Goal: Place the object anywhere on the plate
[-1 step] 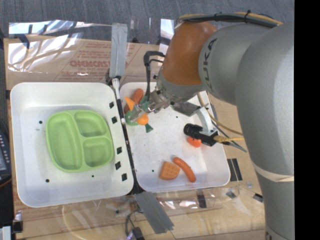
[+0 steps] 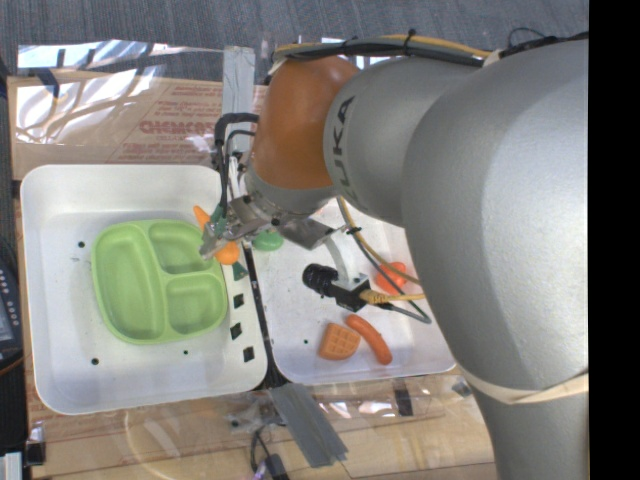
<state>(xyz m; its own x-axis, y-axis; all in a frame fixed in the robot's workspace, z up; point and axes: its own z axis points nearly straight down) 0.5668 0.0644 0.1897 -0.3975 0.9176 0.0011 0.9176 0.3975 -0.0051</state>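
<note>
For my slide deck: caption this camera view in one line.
KUKA arm's gripper with an orange object over the green plate's right edge; toy foods in the right bin.

There is a single camera, fixed high over the bench (image 2: 130, 128) and tilted, so it looks down on both white bins at a slant. The left bin (image 2: 50, 298) sits whole in the frame with its green plate (image 2: 150, 283); the right bin (image 2: 300, 353) is partly covered. The grey arm (image 2: 480, 198) comes in from the right and stands so near the lens that it takes up much of that side. Along the top edge a strip of dark carpet (image 2: 150, 3) shows beyond the bench
</note>
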